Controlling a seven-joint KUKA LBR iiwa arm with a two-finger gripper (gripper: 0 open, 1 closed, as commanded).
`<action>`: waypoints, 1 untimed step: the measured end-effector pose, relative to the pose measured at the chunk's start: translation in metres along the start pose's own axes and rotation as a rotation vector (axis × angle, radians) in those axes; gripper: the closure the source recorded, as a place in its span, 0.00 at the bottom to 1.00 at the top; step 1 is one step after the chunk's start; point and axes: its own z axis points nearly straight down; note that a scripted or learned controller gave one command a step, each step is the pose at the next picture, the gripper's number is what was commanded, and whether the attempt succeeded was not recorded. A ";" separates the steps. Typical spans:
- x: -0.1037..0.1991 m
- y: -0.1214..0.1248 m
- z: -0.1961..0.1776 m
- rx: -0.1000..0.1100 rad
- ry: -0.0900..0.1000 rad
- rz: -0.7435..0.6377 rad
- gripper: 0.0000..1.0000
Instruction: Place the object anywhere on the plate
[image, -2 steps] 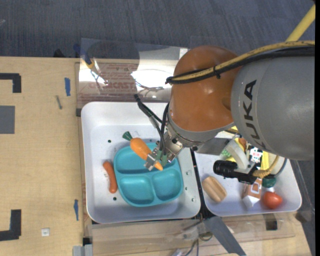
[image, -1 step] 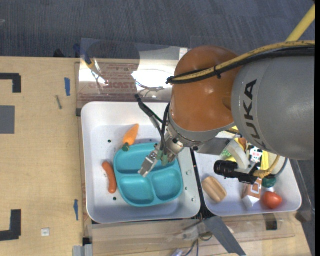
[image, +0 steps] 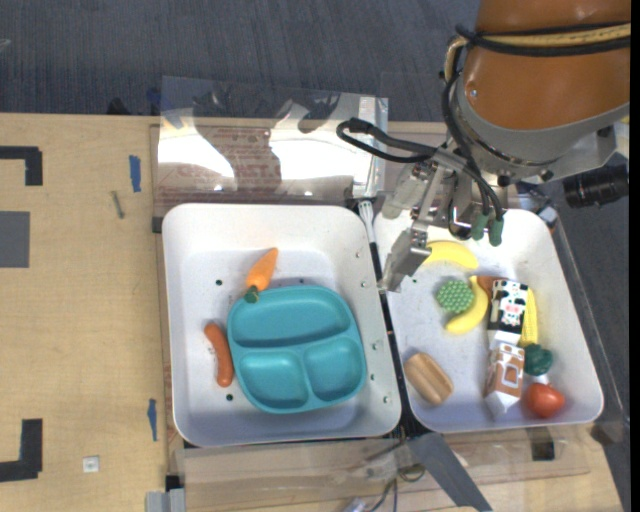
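Pick step, item not yet grasped: the hand (image: 402, 262), its state impossible to tell, is being held over the right bin (image: 575, 330) beside the banana (image: 455, 255), while the plate (image: 296, 348) is waiting in the left bin (image: 190, 250); a secure grasp is being called for next.

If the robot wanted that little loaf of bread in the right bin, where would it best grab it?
Probably from straight above, across the bread loaf's narrow middle. It lies flat and slanted on the right bin's floor, apart from the milk carton, with free space along both long sides, so the end effector should turn to span its short width.
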 end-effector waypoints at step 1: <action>0.000 0.003 -0.009 -0.002 -0.003 -0.006 1.00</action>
